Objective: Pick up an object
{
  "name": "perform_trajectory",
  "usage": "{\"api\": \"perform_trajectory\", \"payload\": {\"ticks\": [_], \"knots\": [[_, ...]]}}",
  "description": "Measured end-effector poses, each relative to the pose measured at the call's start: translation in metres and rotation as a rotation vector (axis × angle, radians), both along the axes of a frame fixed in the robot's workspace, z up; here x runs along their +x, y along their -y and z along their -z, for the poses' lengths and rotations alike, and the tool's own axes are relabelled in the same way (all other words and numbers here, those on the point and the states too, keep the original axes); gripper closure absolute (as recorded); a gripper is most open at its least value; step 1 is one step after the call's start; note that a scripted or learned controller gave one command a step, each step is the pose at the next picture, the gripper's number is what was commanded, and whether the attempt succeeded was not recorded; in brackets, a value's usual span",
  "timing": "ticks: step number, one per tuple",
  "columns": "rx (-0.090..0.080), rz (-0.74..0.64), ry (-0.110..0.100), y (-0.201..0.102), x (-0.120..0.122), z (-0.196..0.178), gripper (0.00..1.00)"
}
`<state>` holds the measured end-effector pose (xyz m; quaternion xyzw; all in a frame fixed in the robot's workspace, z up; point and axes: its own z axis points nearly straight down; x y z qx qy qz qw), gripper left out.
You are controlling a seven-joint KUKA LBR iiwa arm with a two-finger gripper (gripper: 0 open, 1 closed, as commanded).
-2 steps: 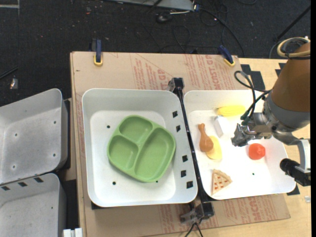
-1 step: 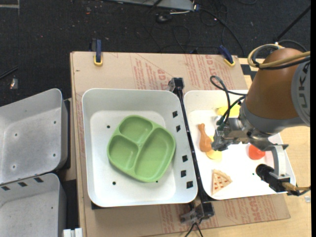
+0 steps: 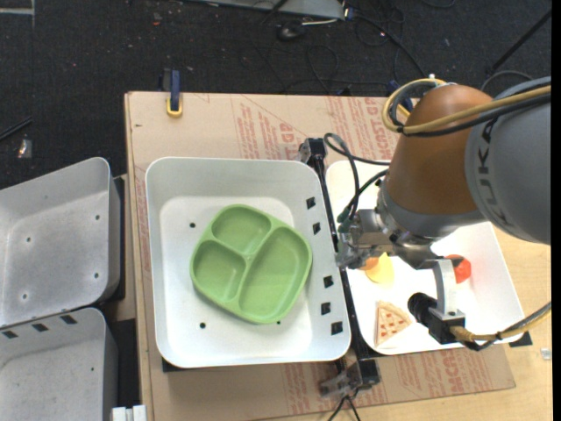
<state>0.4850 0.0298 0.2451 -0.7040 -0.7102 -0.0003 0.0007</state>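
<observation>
Arm low over the right bin, above a yellow piece.
Whether anything sits in the gripper (image 3: 366,251) I cannot tell; the wrist hides it. The yellow piece (image 3: 380,269) lies just below it, an orange piece (image 3: 461,270) and pizza slice (image 3: 391,322) nearby in the right bin (image 3: 504,251). Best to centre over the yellow piece, clear of the bin wall; the green plate (image 3: 252,263) is in the left bin (image 3: 175,235).

Grey arm (image 3: 517,160) enters from the right, its orange band (image 3: 434,156) bulking above the wrist, which points steeply downward; gripper (image 3: 364,244) largely hidden beneath the wrist.
</observation>
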Motion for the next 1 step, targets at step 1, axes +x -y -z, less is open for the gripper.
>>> {"api": "perform_trajectory", "payload": {"ticks": [1], "knots": [[-0.001, 0.001, 0.0, -0.0495, 0.0085, 0.0009, 1.0]]}}
